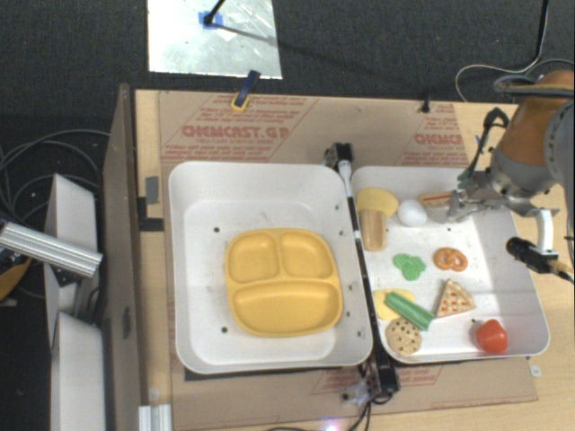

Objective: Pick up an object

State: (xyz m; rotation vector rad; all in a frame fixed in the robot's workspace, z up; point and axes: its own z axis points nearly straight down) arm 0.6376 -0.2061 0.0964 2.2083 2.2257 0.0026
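Note:
The right bin (517, 281) holds toy food: a white egg (411, 212), a yellow piece (377, 201) over a tan roll (372, 231), a green broccoli (409, 265), a pretzel (450, 259), a pizza slice (454, 299), a red tomato (490, 335), a cookie (403, 337) and a green cucumber (411, 311) lying on a yellow slice (390, 301). My gripper (460, 205) hangs low at the bin's far right corner, right next to a thin orange-brown piece (436, 199), just right of the egg.
The left bin (202, 241) holds a yellow divided plate (283, 281). A black clip (341, 158) sits on the ridge between the bins. The arm's black cable part (532, 251) reaches over the right bin's right wall.

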